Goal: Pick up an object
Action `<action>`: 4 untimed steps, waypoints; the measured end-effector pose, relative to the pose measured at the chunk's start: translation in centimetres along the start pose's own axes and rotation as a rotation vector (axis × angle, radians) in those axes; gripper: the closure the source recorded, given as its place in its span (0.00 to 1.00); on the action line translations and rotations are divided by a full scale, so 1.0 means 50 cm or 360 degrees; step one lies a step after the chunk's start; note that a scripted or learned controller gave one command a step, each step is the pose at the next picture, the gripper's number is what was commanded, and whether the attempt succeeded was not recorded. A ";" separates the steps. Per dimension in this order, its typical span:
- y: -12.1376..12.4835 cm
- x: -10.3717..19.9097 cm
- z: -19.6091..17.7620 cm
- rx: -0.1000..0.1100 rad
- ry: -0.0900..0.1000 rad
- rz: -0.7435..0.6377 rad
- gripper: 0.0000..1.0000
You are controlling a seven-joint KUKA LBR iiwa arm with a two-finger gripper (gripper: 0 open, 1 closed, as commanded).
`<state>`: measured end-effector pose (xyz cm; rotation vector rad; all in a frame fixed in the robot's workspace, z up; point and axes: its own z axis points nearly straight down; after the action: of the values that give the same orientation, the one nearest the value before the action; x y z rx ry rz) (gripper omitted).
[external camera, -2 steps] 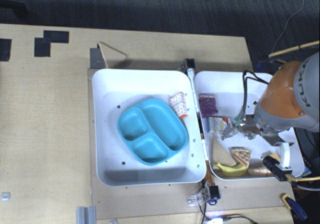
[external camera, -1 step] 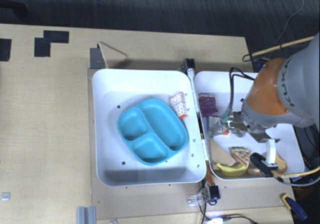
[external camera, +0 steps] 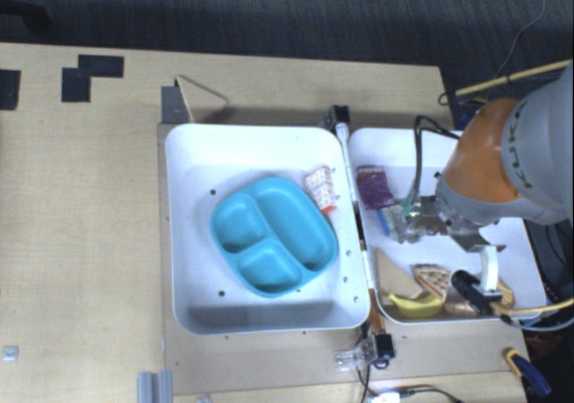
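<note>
The grey arm with its orange band reached in from the right of the frame, its two-finger gripper (external camera: 405, 223) low over the right white bin (external camera: 395, 145), just below a purple packet (external camera: 373, 186). A yellow banana (external camera: 414, 304) lay at that bin's lower edge. A blue sectioned plastic tray (external camera: 273, 235) sat in the left white bin (external camera: 193, 240), a small red-and-white packet (external camera: 321, 188) at its upper right.

No legible text, label or number on any object or bin.
</note>
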<state>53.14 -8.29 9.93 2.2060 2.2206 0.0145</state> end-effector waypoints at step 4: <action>0.277 -0.250 -0.114 0.0013 -0.0002 0.0004 1.00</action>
<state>67.00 -20.70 15.86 2.2124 2.2208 0.0040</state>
